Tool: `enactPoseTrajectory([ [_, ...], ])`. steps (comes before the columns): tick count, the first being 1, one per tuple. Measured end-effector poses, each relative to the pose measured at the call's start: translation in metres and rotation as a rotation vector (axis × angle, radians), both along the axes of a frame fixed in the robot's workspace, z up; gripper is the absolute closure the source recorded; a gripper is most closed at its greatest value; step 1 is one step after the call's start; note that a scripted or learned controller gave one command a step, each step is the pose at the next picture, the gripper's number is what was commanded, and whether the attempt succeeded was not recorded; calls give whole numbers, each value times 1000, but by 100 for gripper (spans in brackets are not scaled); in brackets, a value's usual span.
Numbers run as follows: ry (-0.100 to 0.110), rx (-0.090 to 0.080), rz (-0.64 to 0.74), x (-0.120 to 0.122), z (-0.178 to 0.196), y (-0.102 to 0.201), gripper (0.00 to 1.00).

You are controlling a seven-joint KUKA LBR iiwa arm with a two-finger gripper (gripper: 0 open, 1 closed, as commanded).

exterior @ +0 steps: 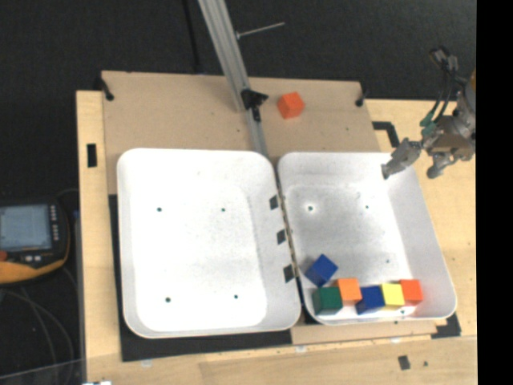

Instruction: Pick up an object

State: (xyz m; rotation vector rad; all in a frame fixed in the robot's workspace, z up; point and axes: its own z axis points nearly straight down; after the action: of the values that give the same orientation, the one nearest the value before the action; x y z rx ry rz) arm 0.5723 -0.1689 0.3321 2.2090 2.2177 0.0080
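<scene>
Camera view: blocks point(367, 293) crowd right bin's point(353, 184) front edge, rest bare. Gripper point(417, 160) above its back-right corner, fingers spread, holding nothing.

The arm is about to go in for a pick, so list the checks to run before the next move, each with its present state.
1. Objects available: ok. Six blocks sit along the near edge of the right bin: blue block, green block, orange block, second blue block, yellow block, red-orange block.
2. Gripper free of load: ok, nothing between its jaws, which stand apart.
3. Gripper over a target: not ok, it hangs at the bin's far right corner, away from the blocks.
4. Room around targets: not ok, the row is packed tight against the wall.
5. Stray orange cube: not ok, it lies outside both bins.
</scene>
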Motion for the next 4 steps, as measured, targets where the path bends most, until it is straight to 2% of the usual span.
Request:
enactPoseTrajectory([
  [1, 13, 2, -6, -10, -33, -13, 0],
  [2, 19, 5, -6, -38, -163, -15, 0],
  [3, 0, 2, 2, 27, -9, 32, 0],
  [4, 22, 7, -6, -47, -94, 39, 0],
])
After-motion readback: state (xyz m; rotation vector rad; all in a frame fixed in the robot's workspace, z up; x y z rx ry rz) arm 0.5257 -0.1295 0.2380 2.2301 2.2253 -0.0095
